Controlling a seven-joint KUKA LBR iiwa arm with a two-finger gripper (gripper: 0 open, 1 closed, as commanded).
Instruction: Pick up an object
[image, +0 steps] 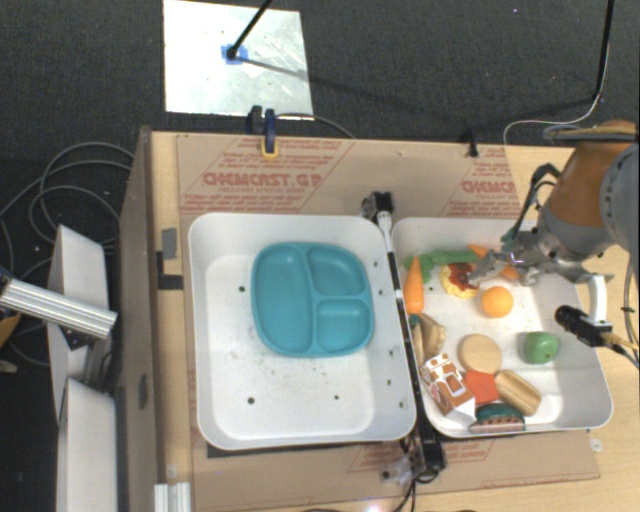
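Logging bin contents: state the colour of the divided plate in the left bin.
The compartmented plastic plate is teal blue, clearest in the camera view.
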